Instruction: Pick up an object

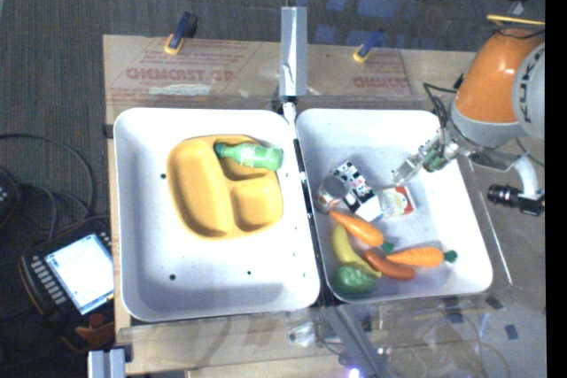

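Hovering over the right bin (pixel 461 190), the jaws (pixel 416 165) may be open or closed; red "CHEMCAST" lettering (pixel 182 74) marks the counter (pixel 133 66).

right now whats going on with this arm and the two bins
The grey and orange arm reaches in over the right bin, its gripper hovering just above the pile of toy food, close to a small white and red pack. Nothing is visibly held yet. Carrots, a banana and other pieces lie below. In the left bin, a green bottle rests on a yellow tray.
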Motion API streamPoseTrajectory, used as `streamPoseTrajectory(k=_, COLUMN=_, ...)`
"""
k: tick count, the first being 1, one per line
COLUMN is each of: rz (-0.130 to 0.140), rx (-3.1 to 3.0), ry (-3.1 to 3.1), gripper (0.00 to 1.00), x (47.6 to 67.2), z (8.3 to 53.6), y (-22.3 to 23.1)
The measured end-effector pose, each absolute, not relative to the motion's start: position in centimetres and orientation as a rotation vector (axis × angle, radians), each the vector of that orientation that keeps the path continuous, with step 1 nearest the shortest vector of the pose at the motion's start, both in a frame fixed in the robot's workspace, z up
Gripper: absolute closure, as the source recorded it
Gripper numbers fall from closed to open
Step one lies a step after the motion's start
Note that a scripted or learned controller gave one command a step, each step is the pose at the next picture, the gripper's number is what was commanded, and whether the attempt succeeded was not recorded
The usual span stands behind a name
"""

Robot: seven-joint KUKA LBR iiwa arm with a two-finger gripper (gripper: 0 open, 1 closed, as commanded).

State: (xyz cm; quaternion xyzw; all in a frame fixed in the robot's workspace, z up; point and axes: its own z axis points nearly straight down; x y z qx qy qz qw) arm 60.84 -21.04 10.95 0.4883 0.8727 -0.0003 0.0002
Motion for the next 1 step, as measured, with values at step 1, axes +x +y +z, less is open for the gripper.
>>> streamPoseTrajectory(k=1, rz=0.0, rx=1.875, ry=2.523, gripper=0.0, x=54.81, z=11.07, y=-17.38)
